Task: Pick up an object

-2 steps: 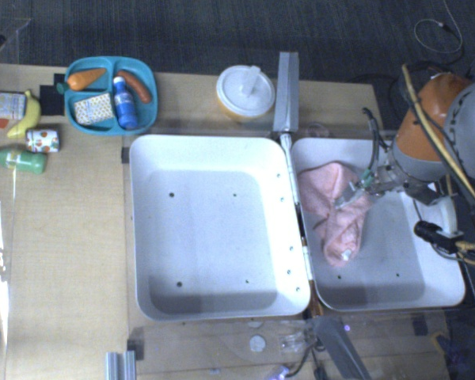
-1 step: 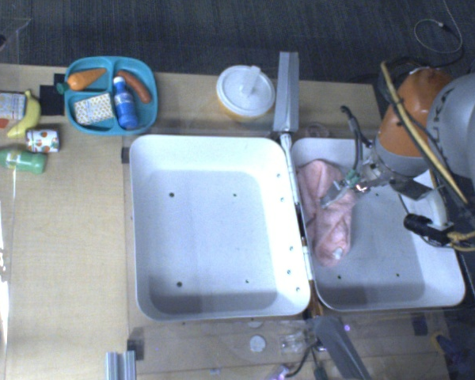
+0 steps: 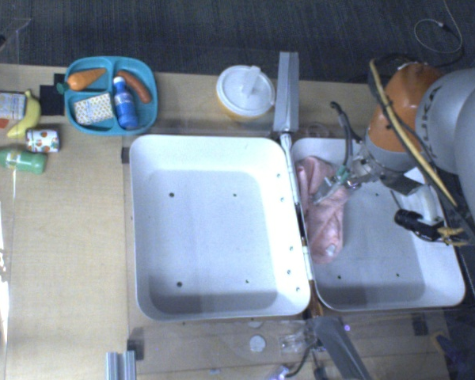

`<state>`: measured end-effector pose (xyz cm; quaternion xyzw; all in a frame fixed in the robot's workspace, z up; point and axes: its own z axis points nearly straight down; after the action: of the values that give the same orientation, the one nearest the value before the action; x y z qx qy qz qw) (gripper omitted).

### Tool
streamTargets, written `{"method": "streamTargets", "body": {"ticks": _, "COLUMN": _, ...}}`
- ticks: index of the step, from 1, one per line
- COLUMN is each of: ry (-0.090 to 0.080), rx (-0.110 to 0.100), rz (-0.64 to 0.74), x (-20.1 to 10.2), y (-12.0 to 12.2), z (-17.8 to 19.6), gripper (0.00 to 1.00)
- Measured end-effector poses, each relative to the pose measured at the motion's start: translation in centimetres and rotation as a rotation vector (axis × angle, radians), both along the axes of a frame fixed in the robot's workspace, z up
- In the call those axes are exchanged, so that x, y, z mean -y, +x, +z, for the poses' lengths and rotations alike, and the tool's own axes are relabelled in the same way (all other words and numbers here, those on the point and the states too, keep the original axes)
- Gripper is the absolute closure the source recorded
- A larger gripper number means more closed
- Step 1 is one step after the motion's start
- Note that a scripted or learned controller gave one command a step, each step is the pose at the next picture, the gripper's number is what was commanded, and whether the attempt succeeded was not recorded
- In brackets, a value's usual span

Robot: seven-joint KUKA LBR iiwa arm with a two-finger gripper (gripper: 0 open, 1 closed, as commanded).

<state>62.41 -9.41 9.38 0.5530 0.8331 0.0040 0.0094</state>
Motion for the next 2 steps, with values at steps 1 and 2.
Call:
{"method": "streamTargets", "body": {"ticks": 1, "ry": 0.004, "rx": -0.018, "rz": -0.065, "x": -0.1, "y": 4.5, "z": -0.2, "gripper": 0.0}}
{"method": "streamTargets", "body": {"ticks": 2, "ry": 0.002, "rx": -0.006, "rz": -0.058, "x": -0.2, "y": 4.8, "z": 1.1, "gripper": 1.0}}
